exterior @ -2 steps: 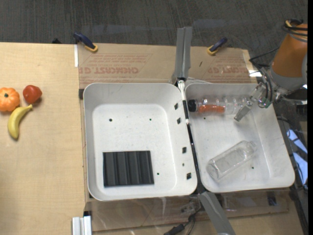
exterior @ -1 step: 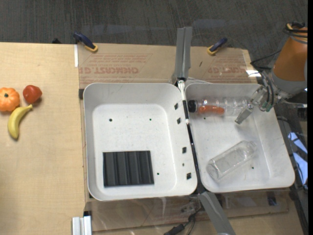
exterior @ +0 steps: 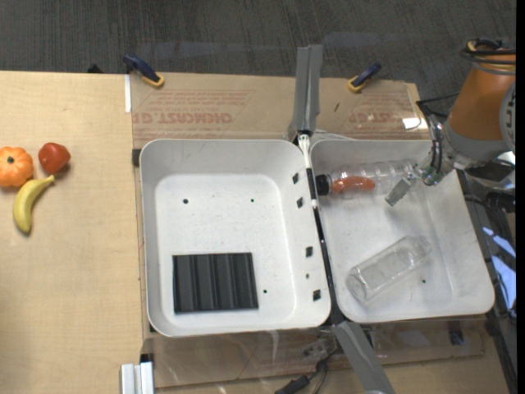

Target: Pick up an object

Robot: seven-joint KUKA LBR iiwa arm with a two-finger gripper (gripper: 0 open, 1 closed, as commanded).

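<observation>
The tool [exterior: 399, 189] of a grey arm [exterior: 480, 117] with an orange band hangs over the far right part of the right bin [exterior: 459, 302], reaching in from the right edge of the camera view. One grey finger [exterior: 399, 191] slants down toward the bin floor, its tip just beside the clear end of a bottle; whether the tool is wide or narrow cannot be told from this angle, and nothing is seen gripped between its fingers.

That clear bottle with a red label [exterior: 361, 182] lies on its side along the far wall of the right bin, its dark cap pointing toward the divide between the two bins. Nearer the camera, a clear plastic container [exterior: 387, 268] lies tilted on the floor of the same bin, well apart from the tool.

The left bin [exterior: 156, 220] sits touching the right one. In its near left corner lies a dark ribbed tray [exterior: 215, 282], flat on the floor.

Both bins rest on a sheet of brown cardboard [exterior: 197, 109] printed with red lettering, held at the far edge by two clamps, blue and yellow [exterior: 143, 70] [exterior: 362, 76].

On the pale wooden surface [exterior: 66, 286] to the left, well apart from the bins, an orange fruit [exterior: 14, 167], a red tomato [exterior: 54, 158] and a yellow banana [exterior: 28, 203] sit close together
</observation>
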